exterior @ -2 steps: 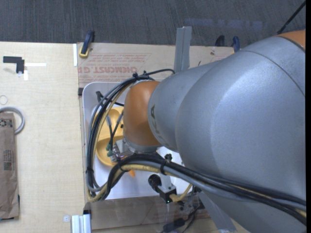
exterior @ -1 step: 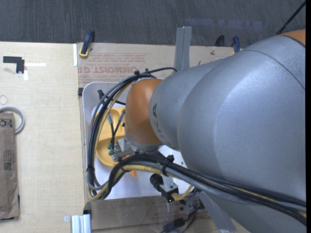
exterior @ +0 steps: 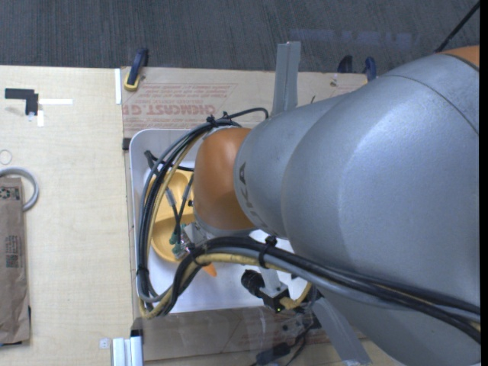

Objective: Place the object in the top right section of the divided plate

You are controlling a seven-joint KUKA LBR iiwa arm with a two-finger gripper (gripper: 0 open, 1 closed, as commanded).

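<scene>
Big smooth grey arm (exterior: 366, 189), glossy orange band (exterior: 217, 181) near the wrist, black cables (exterior: 164, 174) looping alongside it.

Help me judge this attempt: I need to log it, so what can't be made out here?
- Gripper: the camera view hides it beneath the grey arm and orange band.
- Yellow divided plate: mostly covered by arm and cables; its top right section cannot be checked.
- Object: cannot tell where it is.
- White bin: mostly covered.
</scene>
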